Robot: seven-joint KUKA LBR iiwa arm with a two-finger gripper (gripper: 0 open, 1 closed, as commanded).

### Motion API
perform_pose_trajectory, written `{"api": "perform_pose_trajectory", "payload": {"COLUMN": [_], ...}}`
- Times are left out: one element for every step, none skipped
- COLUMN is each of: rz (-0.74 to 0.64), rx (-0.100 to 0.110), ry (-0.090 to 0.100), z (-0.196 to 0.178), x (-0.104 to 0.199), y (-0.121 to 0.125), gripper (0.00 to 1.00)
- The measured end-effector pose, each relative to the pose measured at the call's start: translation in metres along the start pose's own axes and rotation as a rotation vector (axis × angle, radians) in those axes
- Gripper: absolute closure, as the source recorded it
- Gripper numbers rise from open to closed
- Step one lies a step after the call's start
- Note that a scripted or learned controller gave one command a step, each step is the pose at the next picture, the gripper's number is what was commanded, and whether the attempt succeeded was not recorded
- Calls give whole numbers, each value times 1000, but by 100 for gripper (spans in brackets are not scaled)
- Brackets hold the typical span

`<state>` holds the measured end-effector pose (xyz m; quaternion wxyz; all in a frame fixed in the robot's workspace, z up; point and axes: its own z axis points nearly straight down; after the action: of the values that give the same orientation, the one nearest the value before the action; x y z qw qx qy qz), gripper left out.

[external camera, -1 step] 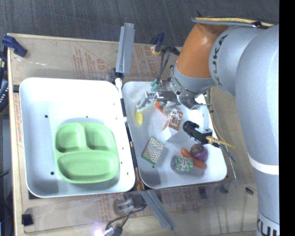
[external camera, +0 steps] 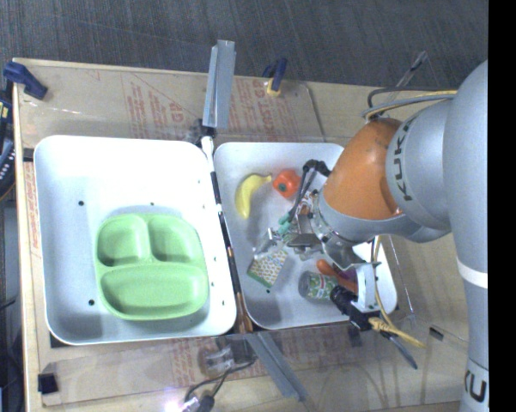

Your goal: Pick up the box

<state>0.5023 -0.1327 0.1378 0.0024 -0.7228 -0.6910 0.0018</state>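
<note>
Box (external camera: 269, 267): seen lying in the right bin (external camera: 240, 299), near its front edge.
Gripper (external camera: 294, 230): finger state cannot be told.
Risk: banana (external camera: 250, 192) could be grabbed instead.

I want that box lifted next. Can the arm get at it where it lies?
Probably yes: the box lies in the right bin just left of the gripper, with nothing on top.

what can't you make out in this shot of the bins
- Tool: camera view; the grey and orange arm covers most of it, so its state is unclear.
- Small patterned flat box: too small to read.
- Green can: partly behind the arm's parts.
- Right white bin: far side hidden by the arm.
</note>
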Motion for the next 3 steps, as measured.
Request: {"api": "perform_pose_trajectory", "payload": {"rz": [-33,-141,-151], "rx": [-2,-12,-9], "ry": [1,-19,-14], "z": [47,43,33], "x": [8,25,29], "y": [-26,9,9], "gripper": [0,0,100]}}
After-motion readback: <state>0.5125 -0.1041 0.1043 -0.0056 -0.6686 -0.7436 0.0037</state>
